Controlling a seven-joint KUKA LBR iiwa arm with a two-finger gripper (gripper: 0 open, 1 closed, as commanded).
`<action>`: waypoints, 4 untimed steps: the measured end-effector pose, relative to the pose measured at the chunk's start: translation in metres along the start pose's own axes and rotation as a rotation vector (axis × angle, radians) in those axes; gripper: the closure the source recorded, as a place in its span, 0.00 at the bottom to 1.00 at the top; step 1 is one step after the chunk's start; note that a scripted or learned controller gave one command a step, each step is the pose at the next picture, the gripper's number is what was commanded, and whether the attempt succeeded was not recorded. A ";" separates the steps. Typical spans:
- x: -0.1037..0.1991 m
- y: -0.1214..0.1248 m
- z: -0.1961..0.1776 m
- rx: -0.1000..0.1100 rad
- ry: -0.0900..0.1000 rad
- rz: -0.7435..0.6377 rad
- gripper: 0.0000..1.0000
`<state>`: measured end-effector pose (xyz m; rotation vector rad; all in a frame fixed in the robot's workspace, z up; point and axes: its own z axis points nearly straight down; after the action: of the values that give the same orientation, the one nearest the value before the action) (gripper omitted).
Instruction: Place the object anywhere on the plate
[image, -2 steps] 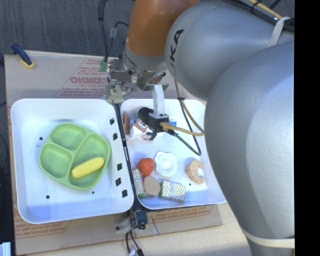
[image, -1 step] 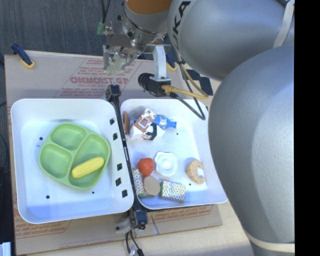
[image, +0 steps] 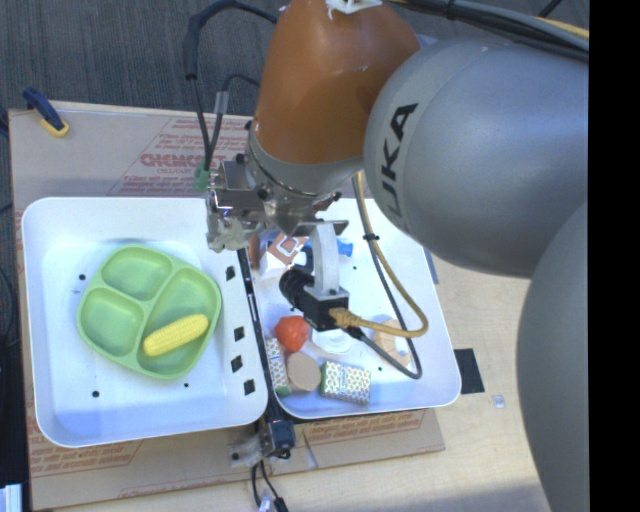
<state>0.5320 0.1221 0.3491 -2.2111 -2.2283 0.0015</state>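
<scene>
- Nearest: pale wood worktop (image: 490, 440), bare at front-right. A brown cardboard sheet (image: 350, 428) poked out under both bins' near edges, prob. to protect the top.
- Right bin (image: 400, 290), near corner: green-patterned packet (image: 346, 381), a tan disc (image: 301, 373) touching it, and a red tomato (image: 291, 333) just behind. All were bunched toward the divider side, which looked like the stock pile to pick from.
- Left bin (image: 60, 400): green 3-part plate (image: 135, 272) lay flat, about mid-bin. A yellow corn cob (image: 176, 334) lay on its side in the compartment nearest the right bin, w/in the rim, touching no other item.
- Judgement: if the corn was the obj., it sat on the plate already & the task looked done. If not, the candidates were all in the right bin.
- Tool (image: 240, 235) hung over the strip between the bins, beyond the plate's far-right edge and apart from the corn. The wrist hid its tip, so I couldn't tell how far open it was or whether it had hold of anything.
- Arm (image: 470, 130), grey w/ orange band (image: 330, 70), reached in from the right, looming over the right bin's far half.
- Farthest: the cardboard showed again w/ red print, and a blue-&-yellow clamp (image: 45, 112) sat at its far-left corner, prob. pinning it. Beyond lay a dark grey, carpet-like floor (image: 100, 50).
</scene>
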 end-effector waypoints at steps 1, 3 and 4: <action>-0.055 -0.034 0.077 0.002 -0.003 0.002 1.00; -0.127 0.088 0.021 -0.002 -0.001 0.002 1.00; -0.140 -0.020 -0.024 -0.002 -0.001 0.003 1.00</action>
<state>0.5127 -0.0178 0.3731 -2.2162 -2.2269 0.0004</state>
